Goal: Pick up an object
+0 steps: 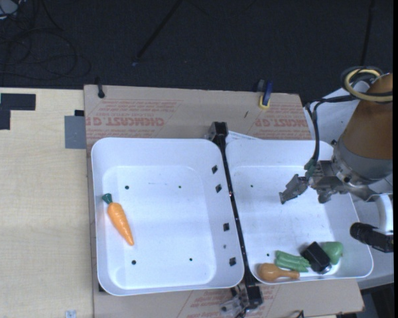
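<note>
An orange carrot [120, 222] with a green top lies at the left side of the left bin [159, 158]. In the right bin [265, 177], along the front edge, lie a tan pear-shaped piece [275, 272], a green pod [292, 262], a black block [316, 257] and a green piece [332, 250]. My gripper [310, 192] hangs over the right part of the right bin, behind those objects and apart from them. Its fingers [292, 191] are spread open with nothing between them.
A black divider [228, 204] runs between the two bins. Brown cardboard [186, 111] lies under the bins, with a blue-and-yellow clamp [265, 95] at its back edge. A black cylinder [370, 236] sticks out beside the right bin's right rim.
</note>
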Controlling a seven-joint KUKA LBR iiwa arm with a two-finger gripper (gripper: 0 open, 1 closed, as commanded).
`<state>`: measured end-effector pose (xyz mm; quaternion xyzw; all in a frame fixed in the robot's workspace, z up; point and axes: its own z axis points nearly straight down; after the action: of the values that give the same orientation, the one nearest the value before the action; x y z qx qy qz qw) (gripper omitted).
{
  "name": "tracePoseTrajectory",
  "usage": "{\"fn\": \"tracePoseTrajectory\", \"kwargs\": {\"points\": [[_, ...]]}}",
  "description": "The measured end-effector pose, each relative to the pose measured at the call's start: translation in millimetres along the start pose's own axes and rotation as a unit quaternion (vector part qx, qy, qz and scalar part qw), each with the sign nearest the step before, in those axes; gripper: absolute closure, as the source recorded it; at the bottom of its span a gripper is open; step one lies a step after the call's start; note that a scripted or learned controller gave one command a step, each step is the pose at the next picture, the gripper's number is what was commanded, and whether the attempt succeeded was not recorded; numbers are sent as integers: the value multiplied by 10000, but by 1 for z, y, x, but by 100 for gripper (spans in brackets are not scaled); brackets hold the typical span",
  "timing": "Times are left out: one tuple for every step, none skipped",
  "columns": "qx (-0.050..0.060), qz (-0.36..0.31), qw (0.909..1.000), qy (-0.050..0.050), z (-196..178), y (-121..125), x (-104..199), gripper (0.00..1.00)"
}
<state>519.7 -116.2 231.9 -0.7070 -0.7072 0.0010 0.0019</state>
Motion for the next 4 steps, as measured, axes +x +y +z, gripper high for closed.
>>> {"fn": "tracePoseTrajectory", "kwargs": {"points": [[-78, -37, 10000, -4, -117, 25, 55, 0], [-71, -44, 10000, 4, -224, 16, 126, 0], [-50, -53, 10000, 9, -311, -35, 205, 0], [14, -29, 10000, -17, -315, -32, 202, 100]]}}
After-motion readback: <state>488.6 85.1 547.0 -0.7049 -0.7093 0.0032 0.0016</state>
